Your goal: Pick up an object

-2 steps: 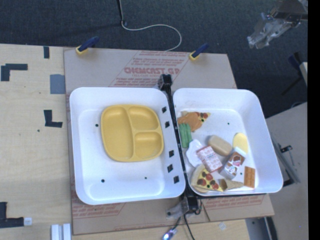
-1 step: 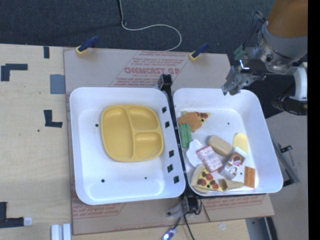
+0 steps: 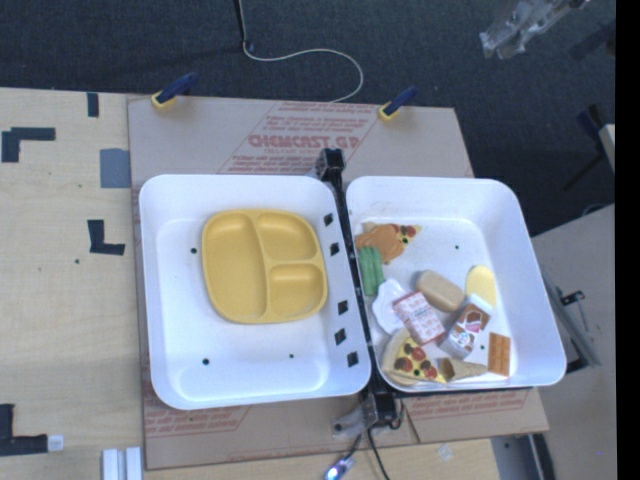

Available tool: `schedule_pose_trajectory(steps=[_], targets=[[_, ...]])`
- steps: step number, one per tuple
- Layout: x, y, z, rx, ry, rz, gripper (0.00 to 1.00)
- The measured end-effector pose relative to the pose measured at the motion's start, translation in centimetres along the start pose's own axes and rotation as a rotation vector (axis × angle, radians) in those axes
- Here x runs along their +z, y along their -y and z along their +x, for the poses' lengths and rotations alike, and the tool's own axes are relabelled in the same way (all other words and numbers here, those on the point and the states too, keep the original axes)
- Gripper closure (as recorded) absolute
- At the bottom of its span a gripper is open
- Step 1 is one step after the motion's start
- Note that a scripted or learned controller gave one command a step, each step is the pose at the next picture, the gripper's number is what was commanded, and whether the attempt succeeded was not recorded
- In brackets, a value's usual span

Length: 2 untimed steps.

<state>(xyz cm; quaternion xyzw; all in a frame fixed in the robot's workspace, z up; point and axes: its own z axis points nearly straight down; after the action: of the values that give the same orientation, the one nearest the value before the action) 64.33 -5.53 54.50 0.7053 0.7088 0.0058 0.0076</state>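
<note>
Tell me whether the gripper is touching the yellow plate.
Apart. The camera view shows the gripper up at the top right over the dark floor, beyond the bins, while the yellow plate lies in the left bin.

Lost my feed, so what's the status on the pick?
Gripper high at top right, off the bins, nothing seen in it. Toy food piled in right bin, untouched. Yellow plate alone in left bin.
</note>
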Motion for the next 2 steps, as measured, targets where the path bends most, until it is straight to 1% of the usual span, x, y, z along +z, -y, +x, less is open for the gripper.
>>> schedule_pose_trajectory(steps=[1,2], targets=[[10.6,3.2,-1.7,0.007,-0.002,0.031,1.0],[0.4,0.7,6.0,-0.004,-0.004,0.008,1.0]])
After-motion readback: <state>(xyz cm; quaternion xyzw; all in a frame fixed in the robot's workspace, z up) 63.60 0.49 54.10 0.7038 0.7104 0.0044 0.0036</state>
